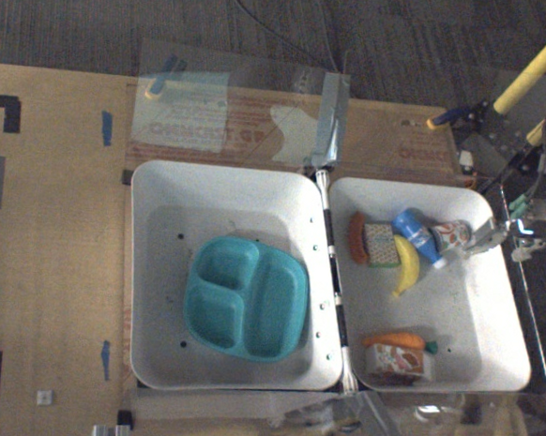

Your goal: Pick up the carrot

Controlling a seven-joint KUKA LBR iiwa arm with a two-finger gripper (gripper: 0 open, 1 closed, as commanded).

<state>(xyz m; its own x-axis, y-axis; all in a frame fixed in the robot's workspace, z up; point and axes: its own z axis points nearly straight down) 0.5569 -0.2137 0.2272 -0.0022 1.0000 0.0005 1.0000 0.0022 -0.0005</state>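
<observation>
The carrot (396, 341) is orange with a small green tip. It lies flat near the front wall of the right bin (490, 324), its green end pointing right. A red and white packet (399, 362) lies just in front of it and touches it. Nothing covers the carrot's top side.
At the back of the right bin lie a yellow banana (407, 266), a blue object (415, 232), a red and white can (450, 236) and a brown sandwich-like toy (372, 242). The left bin (161, 204) holds a teal divided plate (246, 296). Cables and a yellow pole (539, 64) stand at the far right.
</observation>
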